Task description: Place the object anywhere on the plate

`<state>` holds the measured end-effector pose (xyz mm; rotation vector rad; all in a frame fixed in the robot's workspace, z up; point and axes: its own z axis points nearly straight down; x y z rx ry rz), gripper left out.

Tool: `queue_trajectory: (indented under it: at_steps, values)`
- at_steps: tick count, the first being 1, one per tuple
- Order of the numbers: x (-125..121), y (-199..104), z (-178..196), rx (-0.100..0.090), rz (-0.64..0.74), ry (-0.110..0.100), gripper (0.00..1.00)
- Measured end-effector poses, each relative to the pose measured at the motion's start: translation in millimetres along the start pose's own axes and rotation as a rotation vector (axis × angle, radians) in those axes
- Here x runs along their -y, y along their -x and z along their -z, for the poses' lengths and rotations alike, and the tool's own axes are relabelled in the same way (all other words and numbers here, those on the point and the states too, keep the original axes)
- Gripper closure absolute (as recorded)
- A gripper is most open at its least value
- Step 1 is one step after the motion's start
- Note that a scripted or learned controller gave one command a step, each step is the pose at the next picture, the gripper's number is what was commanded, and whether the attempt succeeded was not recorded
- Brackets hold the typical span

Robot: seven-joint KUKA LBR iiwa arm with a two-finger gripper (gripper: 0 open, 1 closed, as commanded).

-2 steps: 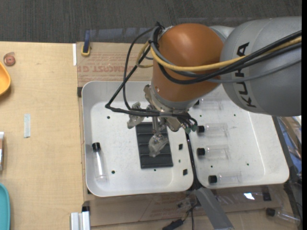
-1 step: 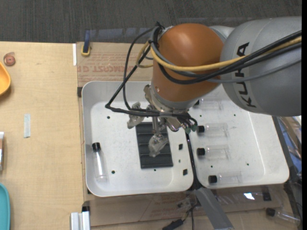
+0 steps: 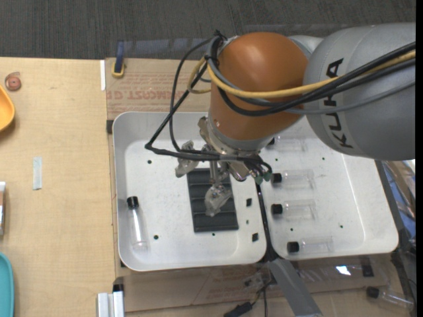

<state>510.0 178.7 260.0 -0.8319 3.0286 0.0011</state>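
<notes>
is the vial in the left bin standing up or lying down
Lying down. The clear vial rests on its side on the left bin's floor, black cap toward the back, left of the black ridged plate under the gripper.

We look down on a dark grey carpeted floor running in fine ribbed lines across the top of the view. Below it lies a pale wooden tabletop on the left, its grain light and even. Beside it we see a brown cardboard sheet with faded red print, spread flat under the bench area and showing again along the bottom edge. A small blue and yellow clamp sits at the cardboard's upper left corner. The light is soft and even, with faint shadows only.
</notes>
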Motion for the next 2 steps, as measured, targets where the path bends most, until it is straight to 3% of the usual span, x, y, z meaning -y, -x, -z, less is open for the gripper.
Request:
queue_trajectory:
  at_steps: [2]
  values:
    - [0.0,0.0,0.0,0.000,0.000,0.000,0.00]
